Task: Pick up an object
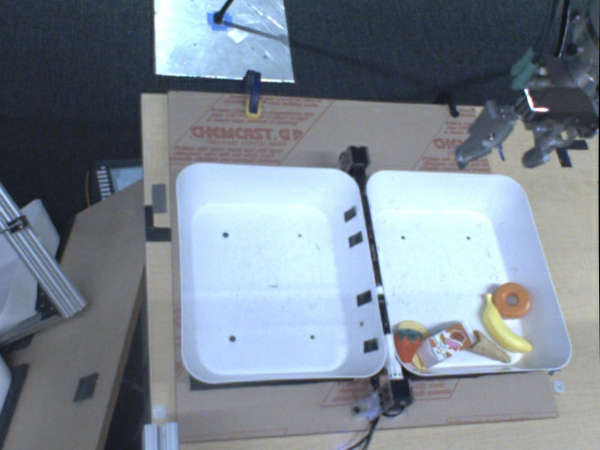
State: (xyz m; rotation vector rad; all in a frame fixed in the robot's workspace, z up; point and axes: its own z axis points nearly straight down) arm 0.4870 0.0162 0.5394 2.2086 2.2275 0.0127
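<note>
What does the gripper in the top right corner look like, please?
The gripper is a metal assembly in grey and silver tones, with two pale grey fingers that have a dull sheen. Its body above them is darker and blocky, with a small teal part on its left side and a bright white spot near the middle. Dark cables rise above it at the frame's edge.

Cardboard sheet (281,125) under the bins: red print "CHEMCAST GP" reads at the top left, near the yellow clip. A second red print of the same kind at the top right, by the bin corner, is partly covered and illegible. Snack packet (443,345) lettering too small to read.
</note>
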